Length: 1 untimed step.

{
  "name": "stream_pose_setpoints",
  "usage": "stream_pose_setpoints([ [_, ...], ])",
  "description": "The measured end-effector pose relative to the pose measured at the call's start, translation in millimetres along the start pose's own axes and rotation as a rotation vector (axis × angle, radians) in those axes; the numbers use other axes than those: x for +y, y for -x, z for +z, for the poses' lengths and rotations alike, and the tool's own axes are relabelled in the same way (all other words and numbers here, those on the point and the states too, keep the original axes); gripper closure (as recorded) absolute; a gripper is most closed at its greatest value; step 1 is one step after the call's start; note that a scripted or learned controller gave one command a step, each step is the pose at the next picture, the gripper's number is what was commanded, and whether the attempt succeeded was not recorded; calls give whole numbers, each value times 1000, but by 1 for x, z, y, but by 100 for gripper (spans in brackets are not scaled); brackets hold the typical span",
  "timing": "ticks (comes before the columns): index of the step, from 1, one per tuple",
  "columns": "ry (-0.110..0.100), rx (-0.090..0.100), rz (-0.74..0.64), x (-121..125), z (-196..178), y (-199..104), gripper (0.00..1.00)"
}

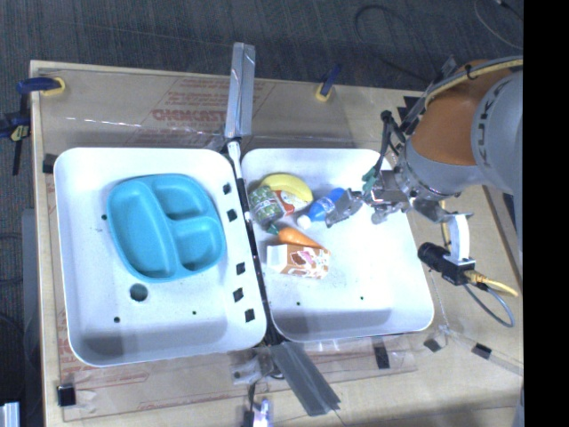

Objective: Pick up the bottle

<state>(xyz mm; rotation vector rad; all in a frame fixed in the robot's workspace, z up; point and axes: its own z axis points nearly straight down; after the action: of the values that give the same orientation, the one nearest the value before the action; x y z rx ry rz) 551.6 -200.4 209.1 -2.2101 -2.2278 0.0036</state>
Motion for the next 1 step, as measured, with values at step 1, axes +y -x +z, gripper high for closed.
stream_pose_setpoints([
  [1,2,0,-56,81,71,8,0],
])
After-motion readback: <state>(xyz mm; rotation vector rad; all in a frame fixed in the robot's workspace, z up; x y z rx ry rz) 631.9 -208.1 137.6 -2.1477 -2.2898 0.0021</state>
